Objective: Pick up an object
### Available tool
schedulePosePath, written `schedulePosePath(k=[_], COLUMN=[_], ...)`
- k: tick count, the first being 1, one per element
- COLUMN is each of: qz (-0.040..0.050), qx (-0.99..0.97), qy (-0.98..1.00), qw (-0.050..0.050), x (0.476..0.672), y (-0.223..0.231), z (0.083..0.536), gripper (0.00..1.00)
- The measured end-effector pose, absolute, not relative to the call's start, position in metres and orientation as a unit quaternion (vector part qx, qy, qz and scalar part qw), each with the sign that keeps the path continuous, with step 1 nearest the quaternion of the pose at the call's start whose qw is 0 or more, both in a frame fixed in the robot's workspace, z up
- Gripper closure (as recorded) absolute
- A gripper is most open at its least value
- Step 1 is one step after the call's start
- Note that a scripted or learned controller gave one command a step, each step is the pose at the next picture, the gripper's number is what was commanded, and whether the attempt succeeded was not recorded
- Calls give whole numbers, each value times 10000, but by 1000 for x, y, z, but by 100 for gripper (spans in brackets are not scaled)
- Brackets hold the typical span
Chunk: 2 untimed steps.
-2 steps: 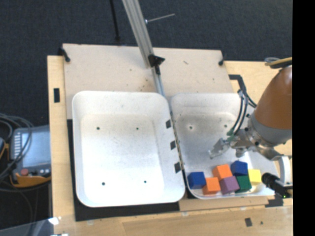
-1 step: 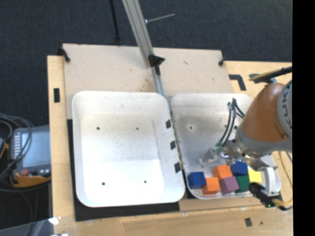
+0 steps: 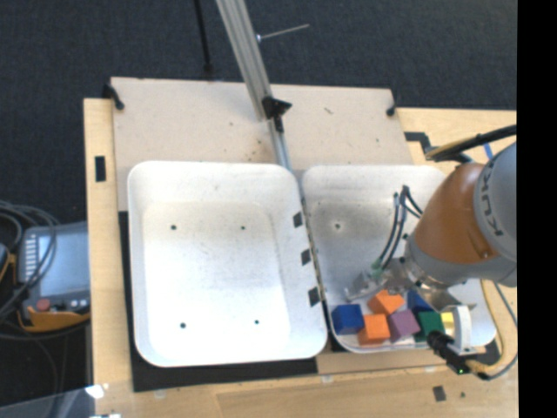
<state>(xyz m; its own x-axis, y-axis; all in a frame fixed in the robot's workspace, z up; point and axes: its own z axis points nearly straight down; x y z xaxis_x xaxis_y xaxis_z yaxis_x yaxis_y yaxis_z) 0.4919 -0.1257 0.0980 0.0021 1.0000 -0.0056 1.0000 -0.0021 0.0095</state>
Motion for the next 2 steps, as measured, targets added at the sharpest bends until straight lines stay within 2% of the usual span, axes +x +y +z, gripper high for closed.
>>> schedulePosePath(k=[1, 2], qz=[35, 16], qx=[7106, 7058], qy=[7036, 7085], qw=[80, 25], x=[494, 489], y=[-126, -123], z=[110, 157], gripper=[100, 100])
